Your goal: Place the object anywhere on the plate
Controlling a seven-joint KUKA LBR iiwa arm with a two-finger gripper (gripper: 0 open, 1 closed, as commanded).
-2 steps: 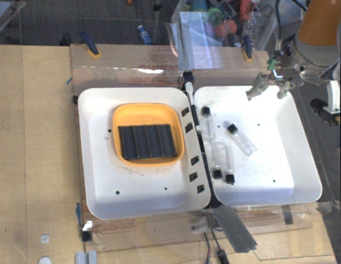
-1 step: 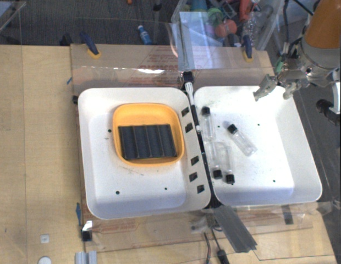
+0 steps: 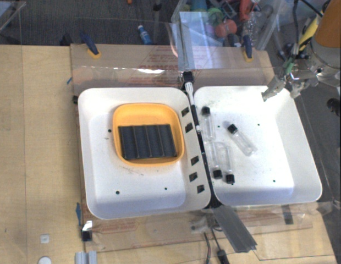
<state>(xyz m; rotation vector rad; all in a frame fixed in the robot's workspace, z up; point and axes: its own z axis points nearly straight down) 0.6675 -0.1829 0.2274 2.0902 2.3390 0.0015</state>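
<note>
Evidently objects were clear vials with black caps: one vial lay near middle of right bin, others clustered against bin's left wall. Likely light, stiff, slippery, breakable; best pinched across body near cap. Plate, orange, sat in neighbouring bin. Gripper hovered at right bin's far corner, fingers apart, grasping nothing.

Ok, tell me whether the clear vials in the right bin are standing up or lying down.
Lying down. Each clear vial rests on its side on the right bin floor, black caps pointing sideways.
</note>
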